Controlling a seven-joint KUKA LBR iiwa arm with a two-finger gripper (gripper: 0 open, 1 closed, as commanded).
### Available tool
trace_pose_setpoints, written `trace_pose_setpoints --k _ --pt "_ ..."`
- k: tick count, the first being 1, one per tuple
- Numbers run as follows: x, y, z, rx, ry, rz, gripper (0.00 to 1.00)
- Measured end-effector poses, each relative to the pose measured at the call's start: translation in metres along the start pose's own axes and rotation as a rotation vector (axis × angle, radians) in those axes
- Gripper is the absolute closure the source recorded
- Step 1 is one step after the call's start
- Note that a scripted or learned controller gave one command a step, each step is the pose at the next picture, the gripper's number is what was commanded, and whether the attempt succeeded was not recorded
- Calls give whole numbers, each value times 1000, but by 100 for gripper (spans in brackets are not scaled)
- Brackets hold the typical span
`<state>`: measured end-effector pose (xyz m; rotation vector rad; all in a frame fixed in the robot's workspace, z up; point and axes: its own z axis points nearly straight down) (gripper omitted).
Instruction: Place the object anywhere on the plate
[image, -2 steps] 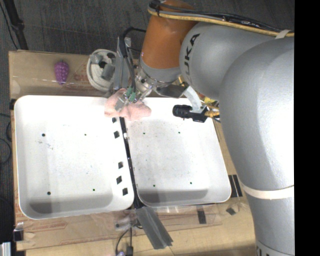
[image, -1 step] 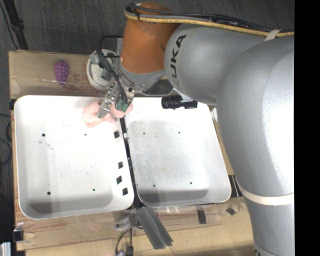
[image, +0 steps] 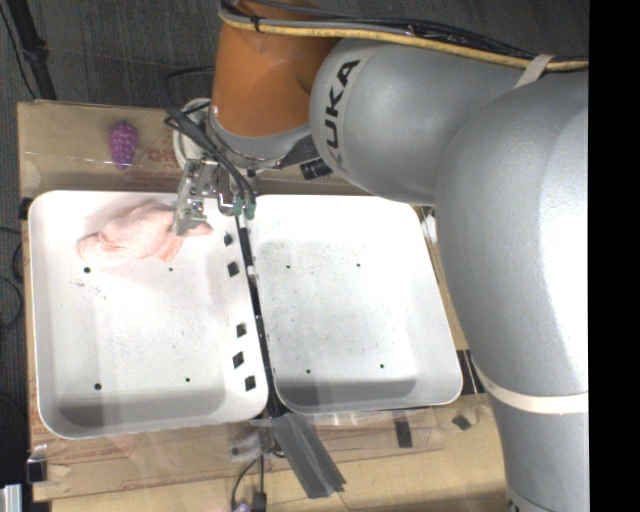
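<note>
A pale pink, lumpy soft object (image: 135, 238) lies in the far part of the left bin (image: 120, 340). My gripper (image: 192, 212) hangs from the orange-banded wrist (image: 262, 75) right at the pink object's right end, touching or just above it. The gripper body hides where the two meet.
A small purple grape-like bunch (image: 123, 143) lies on the bench beyond the left bin. The right bin (image: 350, 310) sits alongside, and black clips (image: 240, 330) run down the divide between the bins. The grey arm (image: 480, 170) covers the right side of the view.
</note>
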<state>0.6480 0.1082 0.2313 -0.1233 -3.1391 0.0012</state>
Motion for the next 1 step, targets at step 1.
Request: trace_pose_setpoints --k 1 --pt "0 0 0 0 -1 0 0"
